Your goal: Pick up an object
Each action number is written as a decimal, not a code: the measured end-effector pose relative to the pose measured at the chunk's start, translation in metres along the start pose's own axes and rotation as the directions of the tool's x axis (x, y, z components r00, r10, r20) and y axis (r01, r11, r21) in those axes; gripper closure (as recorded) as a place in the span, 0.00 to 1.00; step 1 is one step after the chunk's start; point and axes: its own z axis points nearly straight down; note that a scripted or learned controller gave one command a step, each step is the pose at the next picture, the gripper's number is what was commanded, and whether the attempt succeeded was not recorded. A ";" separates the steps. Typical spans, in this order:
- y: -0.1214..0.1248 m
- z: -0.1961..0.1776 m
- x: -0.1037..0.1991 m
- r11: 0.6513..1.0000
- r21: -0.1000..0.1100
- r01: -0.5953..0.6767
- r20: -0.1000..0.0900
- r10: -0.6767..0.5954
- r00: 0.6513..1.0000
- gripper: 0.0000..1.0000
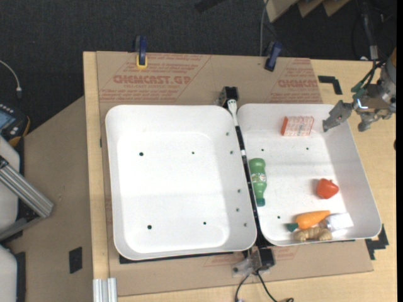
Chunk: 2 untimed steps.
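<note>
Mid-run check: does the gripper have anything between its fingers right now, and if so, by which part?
Nothing is held. The gripper hangs open above the right bin's far right edge, with no object between its fingers. The nearest item, the pink-and-white box, lies apart in the bin.

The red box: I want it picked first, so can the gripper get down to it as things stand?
Probably yes. The red box lies alone on the right bin's floor, apart from the other items, and the gripper hovers just beside it with open jaws.

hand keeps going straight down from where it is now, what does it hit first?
Probably the far-right rim of the right bin. The hand hangs at that corner, well right of the pink box. Height is unclear from this view.
</note>
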 end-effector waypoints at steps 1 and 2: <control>0.013 0.023 0.056 1.000 0.003 0.005 -0.002 -0.005 1.000 0.00; 0.027 0.032 0.130 1.000 0.003 0.007 -0.003 -0.007 1.000 0.00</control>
